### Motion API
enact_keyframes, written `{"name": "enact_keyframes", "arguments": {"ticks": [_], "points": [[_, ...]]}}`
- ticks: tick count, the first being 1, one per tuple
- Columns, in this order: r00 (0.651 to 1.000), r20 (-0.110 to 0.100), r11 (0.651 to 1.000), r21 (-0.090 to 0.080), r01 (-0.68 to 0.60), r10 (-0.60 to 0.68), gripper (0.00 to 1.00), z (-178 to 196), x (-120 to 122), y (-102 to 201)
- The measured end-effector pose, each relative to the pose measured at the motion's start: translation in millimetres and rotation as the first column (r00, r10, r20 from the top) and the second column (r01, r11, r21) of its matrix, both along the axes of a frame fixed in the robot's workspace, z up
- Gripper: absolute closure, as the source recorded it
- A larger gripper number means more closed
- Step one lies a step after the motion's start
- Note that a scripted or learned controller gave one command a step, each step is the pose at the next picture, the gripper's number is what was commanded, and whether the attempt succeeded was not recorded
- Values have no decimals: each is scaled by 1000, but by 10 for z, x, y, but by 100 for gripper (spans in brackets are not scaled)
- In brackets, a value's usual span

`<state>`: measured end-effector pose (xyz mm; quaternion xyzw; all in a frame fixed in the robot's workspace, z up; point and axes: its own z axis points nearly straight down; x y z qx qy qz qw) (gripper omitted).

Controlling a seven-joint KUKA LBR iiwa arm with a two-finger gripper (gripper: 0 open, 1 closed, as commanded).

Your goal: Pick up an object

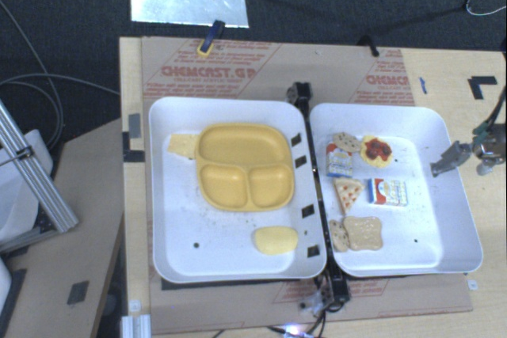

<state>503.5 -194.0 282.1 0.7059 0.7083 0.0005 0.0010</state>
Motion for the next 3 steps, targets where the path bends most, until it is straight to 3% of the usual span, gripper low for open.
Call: {"name": "enact_keyframes", "arguments": {"ticks": [1, 2, 3], "points": [[1000, -3, 1000, 4, -9, 9, 0, -1092, 771, 677], [1000, 1, 1000, 0, 3, -3, 0, -1999, 1163, 39], [1000, 5, 1000, -1, -5, 5, 0, -1960, 1619, 293]]}}
